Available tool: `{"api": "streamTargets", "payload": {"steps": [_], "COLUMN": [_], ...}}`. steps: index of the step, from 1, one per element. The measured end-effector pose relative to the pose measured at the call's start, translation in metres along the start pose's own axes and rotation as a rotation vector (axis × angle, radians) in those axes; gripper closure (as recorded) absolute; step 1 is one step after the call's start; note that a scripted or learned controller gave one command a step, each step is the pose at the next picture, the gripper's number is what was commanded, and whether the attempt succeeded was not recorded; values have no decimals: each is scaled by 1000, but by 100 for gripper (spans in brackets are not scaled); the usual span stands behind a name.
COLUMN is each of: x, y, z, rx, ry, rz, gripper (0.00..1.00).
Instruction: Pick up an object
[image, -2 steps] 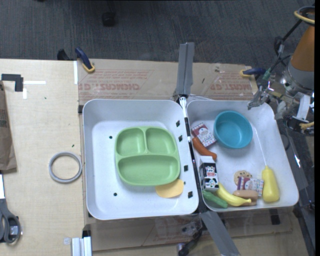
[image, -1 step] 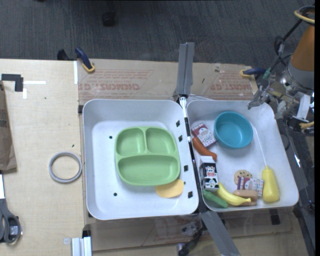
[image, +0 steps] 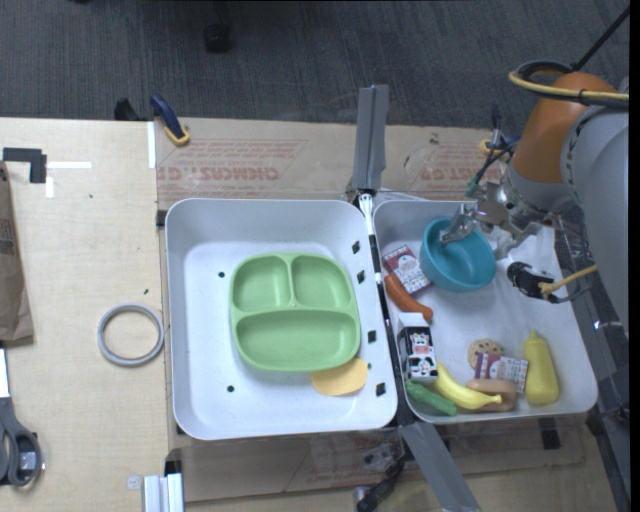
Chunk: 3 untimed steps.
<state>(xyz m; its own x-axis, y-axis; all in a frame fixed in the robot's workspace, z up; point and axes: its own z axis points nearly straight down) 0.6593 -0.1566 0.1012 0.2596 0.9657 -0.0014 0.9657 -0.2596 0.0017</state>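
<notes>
Where the pale wooden tabletop (image: 80, 250) runs out to the left, a grey ring (image: 131, 334) lies flat, and a brown paper bag (image: 12, 260) shows at the very edge with print too small to read. Behind the bins a sheet of cardboard (image: 250, 165) carries red lettering, mirrored and upside down from here, and I cannot make it out. A blue-handled clamp (image: 170, 118) bites its corner.

Inside the left bin (image: 190, 300), glossy white plastic with rounded corners, sits a matte green plate (image: 295, 311) divided into three compartments. A flat yellow-orange disc (image: 340, 379) touches its near edge.

Moving into the right bin (image: 570, 395), I see a small red-and-white carton (image: 404, 268) with unreadable print, an orange carrot-like piece (image: 407, 297) beside it, a black-and-white carton (image: 420, 355), a green pod shape (image: 430, 399), a smooth banana (image: 468, 391), a cookie (image: 486, 354), a printed packet (image: 508, 372) and a yellow squeeze bottle (image: 541, 368).

At the far side of this bin stands a round blue bowl (image: 458, 259). Over its rim hangs the tool (image: 462, 230), metal fingers at the bowl's lip; whether they are apart or together I cannot tell.
</notes>
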Motion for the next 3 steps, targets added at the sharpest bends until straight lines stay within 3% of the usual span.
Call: {"api": "streamTargets", "payload": {"steps": [1, 2, 3], "x": [46, 72, 46], "y": [-40, -47, -11], "z": [1, -91, 4], "rx": [-15, 2, -8], "ry": [0, 0, -2], "rz": [-12, 48, -221], "gripper": [0, 0, 0]}}
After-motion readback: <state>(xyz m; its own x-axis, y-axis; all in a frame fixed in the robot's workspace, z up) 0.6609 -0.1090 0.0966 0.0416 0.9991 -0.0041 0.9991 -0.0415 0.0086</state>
